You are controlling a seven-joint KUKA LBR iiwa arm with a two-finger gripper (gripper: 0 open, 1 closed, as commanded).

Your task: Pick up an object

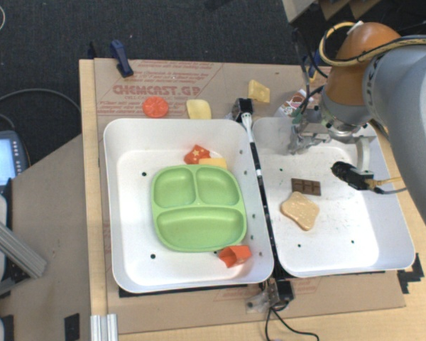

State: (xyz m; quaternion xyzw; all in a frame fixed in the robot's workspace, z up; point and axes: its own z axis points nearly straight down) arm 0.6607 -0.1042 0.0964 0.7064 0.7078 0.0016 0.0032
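Note:
In the right bin lie a brown chocolate bar and, just in front of it, a tan slice of toast. My gripper hangs over the bin's far left part, a short way beyond the chocolate bar and apart from it. Nothing shows between its tips. The orange band and grey arm rise behind it to the right. The left bin holds a green divided plate, a red piece with a yellow piece at the plate's far edge, and an orange-red block at its near edge.
On the cardboard beyond the bins lie a red-orange disc, a pale yellow block, a yellow wedge and a blue clip. A black-and-white tool rests at the ridge between the bins.

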